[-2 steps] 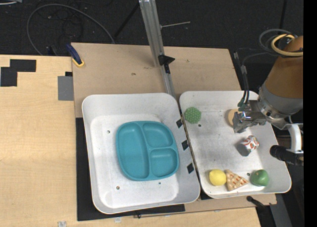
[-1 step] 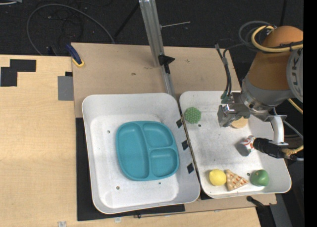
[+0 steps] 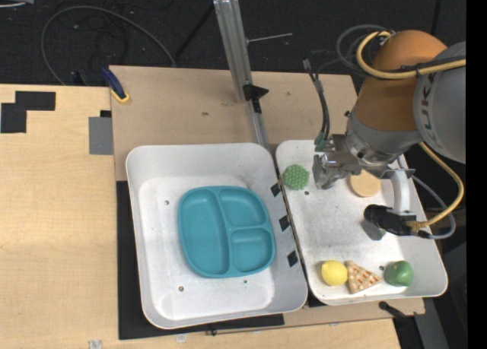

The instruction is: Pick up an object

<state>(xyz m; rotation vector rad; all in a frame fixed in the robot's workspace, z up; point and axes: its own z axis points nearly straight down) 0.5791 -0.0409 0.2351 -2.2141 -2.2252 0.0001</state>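
Our hand (image 3: 326,175) hangs low over the far end of the right bin (image 3: 335,222); seen from above, we cannot tell whether it is released or clenched. Just beside it on the left sits a green bumpy ball (image 3: 296,177). A tan round piece (image 3: 366,185) is half hidden under the wrist. Along the near wall lie a lemon (image 3: 333,272), a pizza slice (image 3: 361,278) and a green fruit (image 3: 399,272). A teal divided plate (image 3: 226,230) rests in the left bin (image 3: 148,188).

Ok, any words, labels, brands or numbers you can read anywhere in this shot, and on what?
None readable.
Teal divided plate: no markings.
White bins: plain.
Arm's grey casing: dark marks at its edge, too partial and blurred to read.
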